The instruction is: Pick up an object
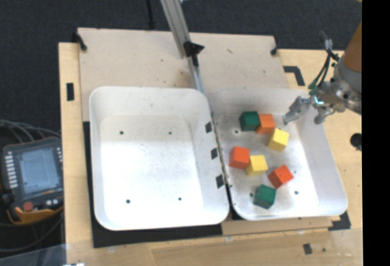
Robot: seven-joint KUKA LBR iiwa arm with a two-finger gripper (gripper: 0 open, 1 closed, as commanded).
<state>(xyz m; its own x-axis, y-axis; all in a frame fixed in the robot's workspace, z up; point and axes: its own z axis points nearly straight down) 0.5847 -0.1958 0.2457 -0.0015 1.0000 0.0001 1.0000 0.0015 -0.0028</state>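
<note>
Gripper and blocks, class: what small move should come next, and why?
Probably shift the gripper left and down over the upper yellow block. The gripper hangs open above the right bin's upper right edge with nothing between its fingers, and that block lies nearest.

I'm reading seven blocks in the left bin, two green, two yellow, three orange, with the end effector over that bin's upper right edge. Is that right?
One thing is wrong: the camera view shows the blocks in the right bin, not the left bin. The rest stands: two green, two yellow, three orange, with the end effector over that bin's upper right edge.
</note>
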